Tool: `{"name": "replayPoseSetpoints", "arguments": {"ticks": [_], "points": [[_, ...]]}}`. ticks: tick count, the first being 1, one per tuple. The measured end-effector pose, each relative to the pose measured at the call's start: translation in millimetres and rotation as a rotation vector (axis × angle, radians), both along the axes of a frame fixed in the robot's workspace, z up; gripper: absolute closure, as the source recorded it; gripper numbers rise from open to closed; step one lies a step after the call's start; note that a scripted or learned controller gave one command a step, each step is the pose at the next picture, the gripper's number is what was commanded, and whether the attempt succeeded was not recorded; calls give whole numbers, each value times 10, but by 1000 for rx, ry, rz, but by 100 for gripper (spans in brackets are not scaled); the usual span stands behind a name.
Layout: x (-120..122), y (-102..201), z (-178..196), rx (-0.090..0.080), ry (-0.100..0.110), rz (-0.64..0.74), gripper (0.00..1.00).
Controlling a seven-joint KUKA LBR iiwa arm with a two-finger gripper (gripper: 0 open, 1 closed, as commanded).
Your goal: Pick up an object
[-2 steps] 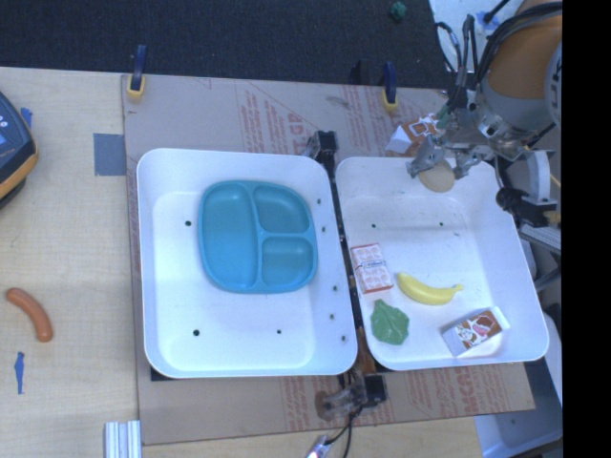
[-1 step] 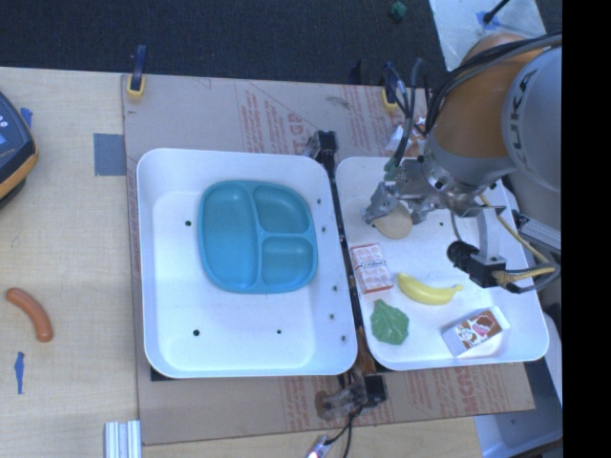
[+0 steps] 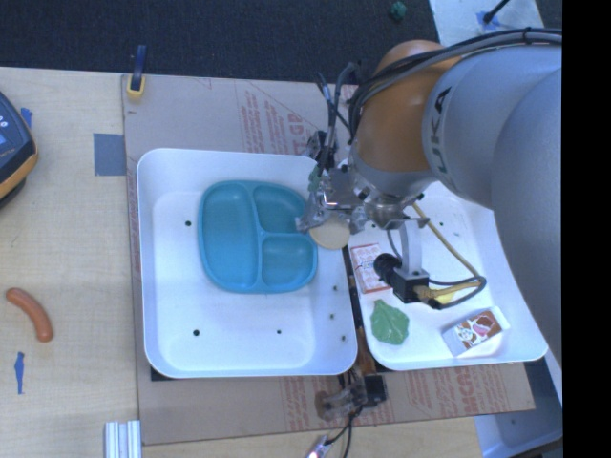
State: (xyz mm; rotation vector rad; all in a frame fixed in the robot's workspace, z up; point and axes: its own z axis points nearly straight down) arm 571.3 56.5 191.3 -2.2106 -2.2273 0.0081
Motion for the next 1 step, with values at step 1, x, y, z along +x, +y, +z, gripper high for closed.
{"name": "replayPoseSetpoints", "arguments": {"ticks": [1], "points": [[-126,-733,1,0,0,-5,100]]}}
